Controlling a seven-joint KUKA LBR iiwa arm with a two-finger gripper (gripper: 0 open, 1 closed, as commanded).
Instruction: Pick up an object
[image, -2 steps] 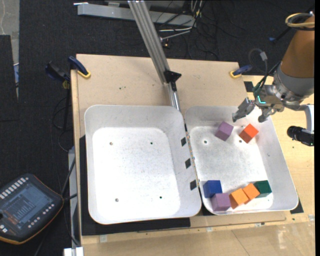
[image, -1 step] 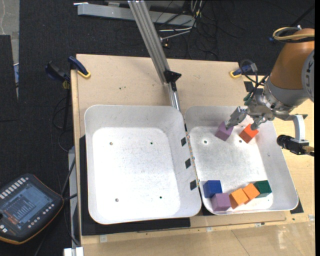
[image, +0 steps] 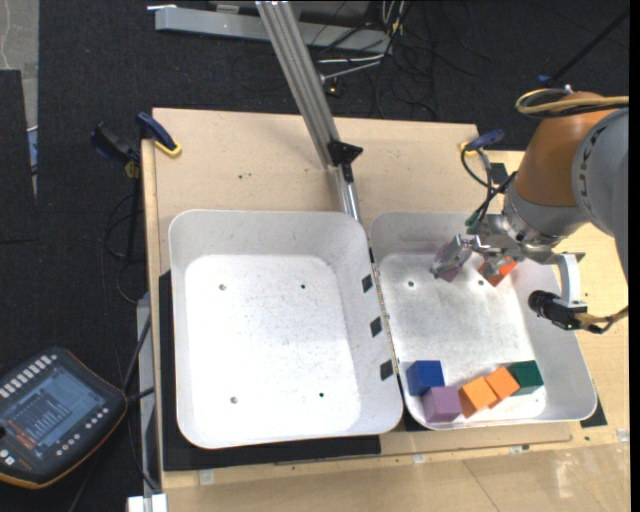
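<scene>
Reaching in from the right of the frame: grey arm (image: 575, 170) with orange band, claw (image: 468, 257) hovering over the upper part of the right bin (image: 470, 310). Showing beside the claw: a small red-orange block (image: 497, 268); held or merely behind, cannot tell, nor claw opening. Lying along the bin's lower edge: blue block (image: 425, 376), purple block (image: 443, 403), orange block (image: 480, 391), green block (image: 524, 377). Sitting at frame centre-left on the bench (image: 250, 160): left bin (image: 265, 325).
</scene>
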